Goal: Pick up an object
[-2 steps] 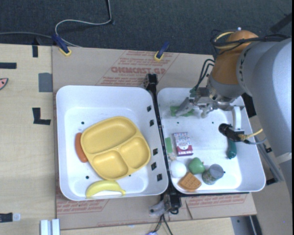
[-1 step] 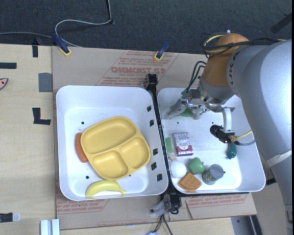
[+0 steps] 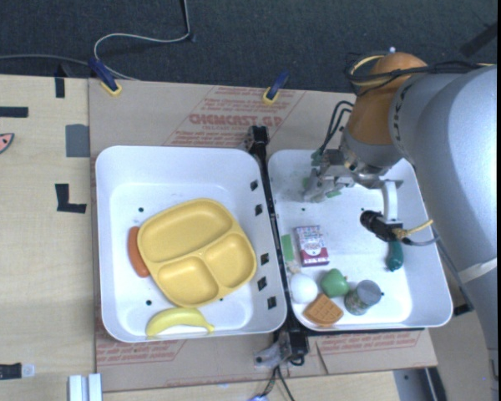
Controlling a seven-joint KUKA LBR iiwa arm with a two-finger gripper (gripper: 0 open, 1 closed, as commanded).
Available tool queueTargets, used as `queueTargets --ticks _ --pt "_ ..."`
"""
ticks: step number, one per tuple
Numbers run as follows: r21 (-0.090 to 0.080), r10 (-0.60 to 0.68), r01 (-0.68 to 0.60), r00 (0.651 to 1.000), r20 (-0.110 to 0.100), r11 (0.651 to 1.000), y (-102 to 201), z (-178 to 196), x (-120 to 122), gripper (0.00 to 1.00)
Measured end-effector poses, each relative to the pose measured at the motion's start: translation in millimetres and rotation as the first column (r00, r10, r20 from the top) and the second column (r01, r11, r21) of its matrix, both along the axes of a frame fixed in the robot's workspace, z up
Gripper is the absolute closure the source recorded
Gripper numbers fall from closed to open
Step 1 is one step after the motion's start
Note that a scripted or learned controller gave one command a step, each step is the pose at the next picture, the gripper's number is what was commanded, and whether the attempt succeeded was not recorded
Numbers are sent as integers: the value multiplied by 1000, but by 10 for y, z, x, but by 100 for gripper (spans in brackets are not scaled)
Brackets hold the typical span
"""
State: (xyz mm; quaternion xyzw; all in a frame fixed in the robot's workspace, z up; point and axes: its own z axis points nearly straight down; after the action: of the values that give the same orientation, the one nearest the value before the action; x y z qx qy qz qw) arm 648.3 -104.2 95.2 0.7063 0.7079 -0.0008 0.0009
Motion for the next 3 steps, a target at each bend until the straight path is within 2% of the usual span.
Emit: queueTargets --ticks 1,2,3 --pt "0 0 0 1000 0 1000 -1 -1 -1 0" --pt "1 0 0 1000 -1 1000 5 92 -2 100" --pt "0 1 -1 1000 -1 1000 4 91 -2 0"
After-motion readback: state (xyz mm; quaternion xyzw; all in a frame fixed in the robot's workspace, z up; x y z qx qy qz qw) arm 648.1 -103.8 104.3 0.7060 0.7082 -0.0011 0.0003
